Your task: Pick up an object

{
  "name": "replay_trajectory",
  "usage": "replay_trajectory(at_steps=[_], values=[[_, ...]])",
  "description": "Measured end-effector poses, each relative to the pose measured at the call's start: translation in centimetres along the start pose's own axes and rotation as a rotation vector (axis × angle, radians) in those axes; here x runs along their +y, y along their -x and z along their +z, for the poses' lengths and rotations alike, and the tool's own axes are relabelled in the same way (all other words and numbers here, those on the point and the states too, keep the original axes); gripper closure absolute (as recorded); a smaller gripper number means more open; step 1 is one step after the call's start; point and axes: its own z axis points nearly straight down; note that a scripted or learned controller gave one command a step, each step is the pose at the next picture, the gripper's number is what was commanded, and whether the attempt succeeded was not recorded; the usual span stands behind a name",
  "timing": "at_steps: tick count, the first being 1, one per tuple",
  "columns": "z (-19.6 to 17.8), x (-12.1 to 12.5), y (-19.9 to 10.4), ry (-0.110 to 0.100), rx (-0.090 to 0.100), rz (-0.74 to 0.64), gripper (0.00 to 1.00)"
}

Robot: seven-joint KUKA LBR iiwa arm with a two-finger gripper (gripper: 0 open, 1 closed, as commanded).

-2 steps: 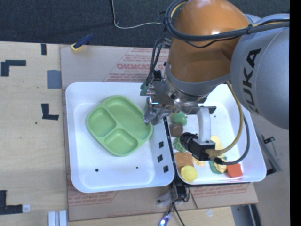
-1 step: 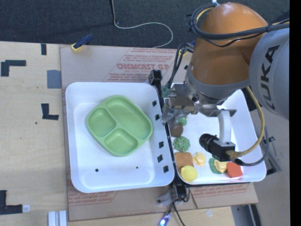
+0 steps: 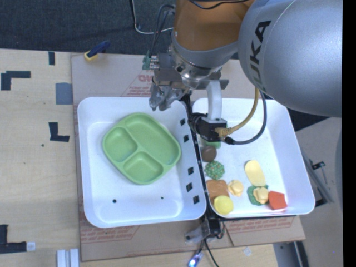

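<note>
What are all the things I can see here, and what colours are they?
Bins: 2, white, side by side on the bench; left bin, right bin.
Plate: 1, light green, three sections, in the left bin.
Brown lump: 1, brown, right bin near the divider.
Green bumpy toy: 1, green, below the brown lump.
Brown block: 1, orange-brown, below that.
Yellow ball: 1, yellow, front of the right bin.
Pale yellow oval: 1, middle of the right bin.
Red-orange block: 1, front right.
Clip: 1, blue and yellow, on the bench behind the bins.
Gripper: 1, grey, above the left bin's back edge.
</note>
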Motion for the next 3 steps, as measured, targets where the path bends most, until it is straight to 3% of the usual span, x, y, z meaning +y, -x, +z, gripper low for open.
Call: replay_trajectory(at_steps=[1, 2, 3], values=[[12.4, 5.6, 4.5, -0.016, -0.006, 0.012, 1.00], [20.0, 6.8, 14.5, -0.014, -0.005, 0.017, 1.00], [8.5, 8.2, 7.7, 0.006, 0.003, 0.001, 1.00]])
